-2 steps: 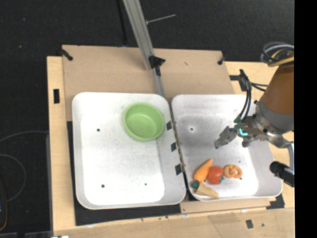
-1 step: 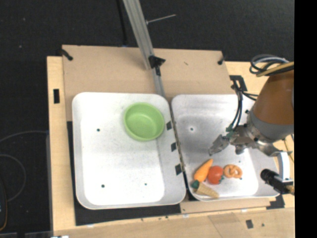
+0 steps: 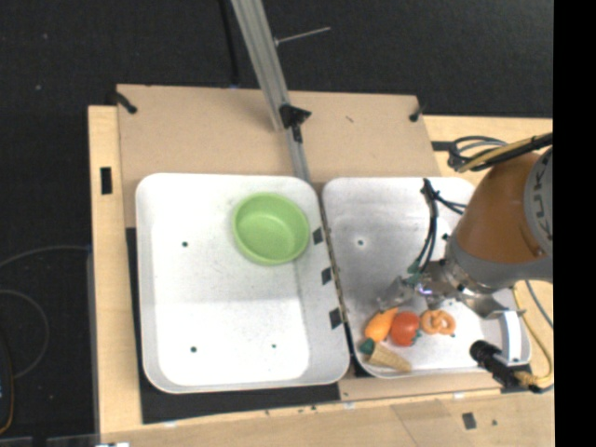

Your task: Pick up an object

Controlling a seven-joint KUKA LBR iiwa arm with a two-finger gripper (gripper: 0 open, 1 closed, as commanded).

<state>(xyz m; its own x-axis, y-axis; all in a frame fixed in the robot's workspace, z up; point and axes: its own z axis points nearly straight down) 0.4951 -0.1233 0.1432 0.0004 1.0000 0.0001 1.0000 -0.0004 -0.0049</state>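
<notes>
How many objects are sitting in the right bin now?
4, clustered at its near edge: orange piece, red tomato, orange ring-shaped toy, tan cone. The arm may hide more.

Bench: bare tan wooden bench top (image 3: 354, 128) lay behind both bins.
Pole: slanted grey metal pole (image 3: 263, 49) crossed it.

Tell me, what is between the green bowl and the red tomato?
In the camera view, between the green bowl and the red tomato lie bare white bin floor, then the two bins' touching rims.
</notes>
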